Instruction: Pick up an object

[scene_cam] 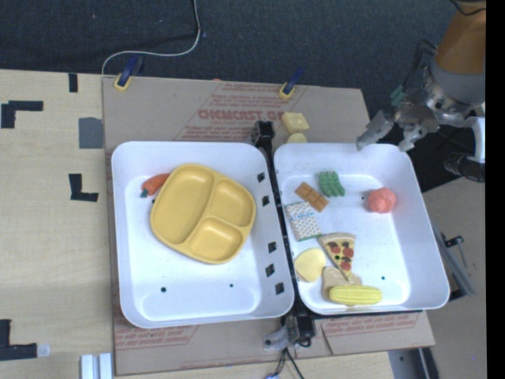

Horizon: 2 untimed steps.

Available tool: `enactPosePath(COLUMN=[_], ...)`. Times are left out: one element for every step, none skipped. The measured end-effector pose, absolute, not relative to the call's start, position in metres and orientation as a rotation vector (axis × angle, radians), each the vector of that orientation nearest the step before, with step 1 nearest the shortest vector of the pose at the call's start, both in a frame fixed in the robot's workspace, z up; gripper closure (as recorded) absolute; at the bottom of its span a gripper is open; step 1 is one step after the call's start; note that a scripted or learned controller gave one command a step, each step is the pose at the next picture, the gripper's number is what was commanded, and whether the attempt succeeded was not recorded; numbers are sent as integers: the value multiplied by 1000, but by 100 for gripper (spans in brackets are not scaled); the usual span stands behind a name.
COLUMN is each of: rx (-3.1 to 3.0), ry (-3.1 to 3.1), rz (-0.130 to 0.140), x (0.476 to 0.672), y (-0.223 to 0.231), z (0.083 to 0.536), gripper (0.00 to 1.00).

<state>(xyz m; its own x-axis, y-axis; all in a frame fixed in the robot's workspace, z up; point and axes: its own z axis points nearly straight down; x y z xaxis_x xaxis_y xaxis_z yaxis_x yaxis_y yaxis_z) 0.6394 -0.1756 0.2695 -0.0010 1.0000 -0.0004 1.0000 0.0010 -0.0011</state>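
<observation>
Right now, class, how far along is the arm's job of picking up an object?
Done: nothing yet. The toys lie in the right bin: pizza slice, corn, pink ball, green piece. In hand: nothing; the gripper sits open above that bin's far right corner with nothing between its fingers. Left: choose an object, descend, close, lift. The yellow plate lies in the left bin.

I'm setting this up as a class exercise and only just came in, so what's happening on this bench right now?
A grey robot arm reaches in from the right, its gripper open above the far corner of the right bin, holding nothing. That bin holds toy food: a pink ball, a green piece, a pizza slice and a corn cob, among others. The left bin holds a yellow divided plate. Nothing has been picked up yet.
</observation>
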Motion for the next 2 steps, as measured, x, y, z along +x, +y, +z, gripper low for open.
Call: enactPosePath(rx=[-2206, -2226], ry=[-2223, -2230], rz=[6, -10], x=[667, 647], y=[-103, -97], z=[153, 101], gripper=[0, 0])
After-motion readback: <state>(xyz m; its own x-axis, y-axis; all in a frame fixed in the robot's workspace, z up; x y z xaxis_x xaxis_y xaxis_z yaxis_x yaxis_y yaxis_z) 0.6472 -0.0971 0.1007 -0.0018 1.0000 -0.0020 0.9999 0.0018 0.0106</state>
